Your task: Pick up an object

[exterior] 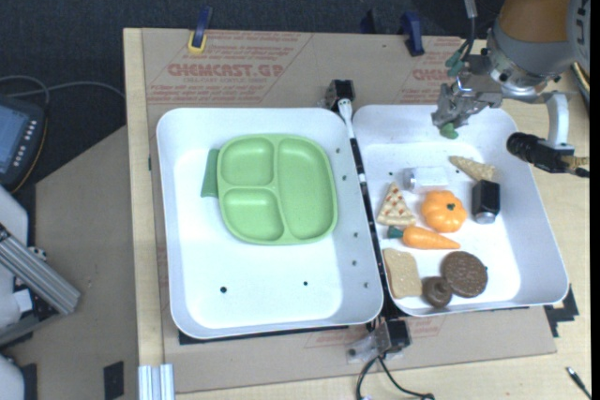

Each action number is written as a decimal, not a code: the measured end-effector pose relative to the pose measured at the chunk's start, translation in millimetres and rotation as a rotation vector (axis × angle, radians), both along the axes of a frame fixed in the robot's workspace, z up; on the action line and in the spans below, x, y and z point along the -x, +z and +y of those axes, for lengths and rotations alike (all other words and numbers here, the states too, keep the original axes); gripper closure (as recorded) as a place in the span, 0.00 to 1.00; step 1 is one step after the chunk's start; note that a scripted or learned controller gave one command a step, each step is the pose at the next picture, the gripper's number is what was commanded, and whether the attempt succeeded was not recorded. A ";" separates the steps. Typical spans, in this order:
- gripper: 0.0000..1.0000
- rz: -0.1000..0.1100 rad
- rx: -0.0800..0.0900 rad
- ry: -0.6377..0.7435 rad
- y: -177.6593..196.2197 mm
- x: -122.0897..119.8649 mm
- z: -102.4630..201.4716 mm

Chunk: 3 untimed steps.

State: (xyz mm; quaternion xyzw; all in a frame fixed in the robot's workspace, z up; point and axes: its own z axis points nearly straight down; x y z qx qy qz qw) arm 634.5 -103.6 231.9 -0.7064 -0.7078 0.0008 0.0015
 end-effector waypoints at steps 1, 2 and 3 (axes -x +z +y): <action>1.00 -0.001 0.000 0.000 1.5 17.1 29.3; 1.00 -0.003 0.002 -0.002 -15.2 4.6 23.4; 1.00 -0.003 0.001 -0.002 0.3 17.0 19.2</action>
